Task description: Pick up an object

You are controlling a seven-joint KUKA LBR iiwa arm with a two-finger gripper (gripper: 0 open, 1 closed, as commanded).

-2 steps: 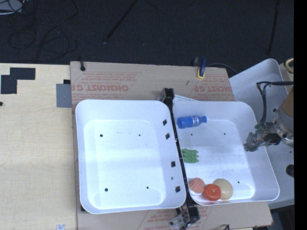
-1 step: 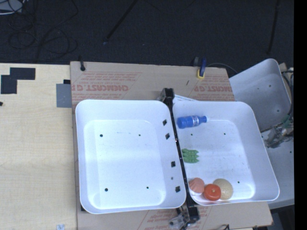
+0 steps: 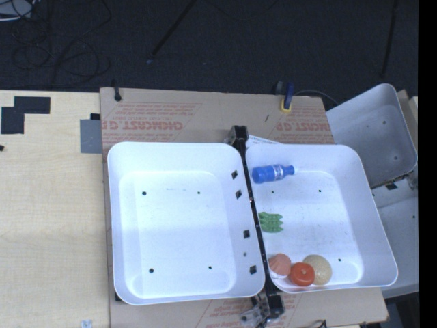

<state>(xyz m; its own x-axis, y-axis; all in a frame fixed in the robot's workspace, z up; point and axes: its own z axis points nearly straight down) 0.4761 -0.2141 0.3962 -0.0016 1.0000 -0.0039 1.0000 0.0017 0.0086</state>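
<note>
The right bin (image 3: 355,203) holds a blue bottle (image 3: 272,173) lying on its side near the far left corner. A small green object (image 3: 270,222) rests by the bin's left wall. At the near left corner sit a pink round piece (image 3: 279,264), a red round object (image 3: 302,274) and a tan round one (image 3: 319,268), close together.
The left bin (image 3: 130,183) sits beside the right one on a cardboard sheet (image 3: 205,118). A black divider strip (image 3: 249,210) runs between the bins. A grey metal plate (image 3: 372,132) stands at the far right.
</note>
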